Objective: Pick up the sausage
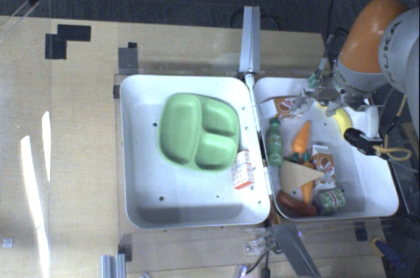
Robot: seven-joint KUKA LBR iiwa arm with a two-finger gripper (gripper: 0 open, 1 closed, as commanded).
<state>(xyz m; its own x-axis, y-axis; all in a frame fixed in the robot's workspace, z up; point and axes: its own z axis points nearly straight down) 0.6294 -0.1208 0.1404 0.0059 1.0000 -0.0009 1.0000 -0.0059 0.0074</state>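
Sitting side by side on the wooden bench [79,139]: two shallow white bins. Lying upside down in the left bin [141,198]: a green sectioned plate [197,130], with a small red-and-white packet [243,172] resting just beside its lower right corner, against the bin's right wall. Crowding the right bin [374,188]: a green bottle [273,142] along the left wall, an orange carrot [301,137] tilted just beside it, a tan wedge [300,173] below the carrot, a printed snack packet [323,165] to the wedge's right, a green-labelled can [330,200] near the front, and a yellow banana [341,119] further back. Lying at the front left corner of that bin, touching the wedge's lower edge and just beside the can: the dark red sausage [296,204]. Hovering over the back of the right bin, well apart from the sausage: the gripper [319,94]. Clasping nothing visible; spread of the gripping parts impossible to tell at this angle.
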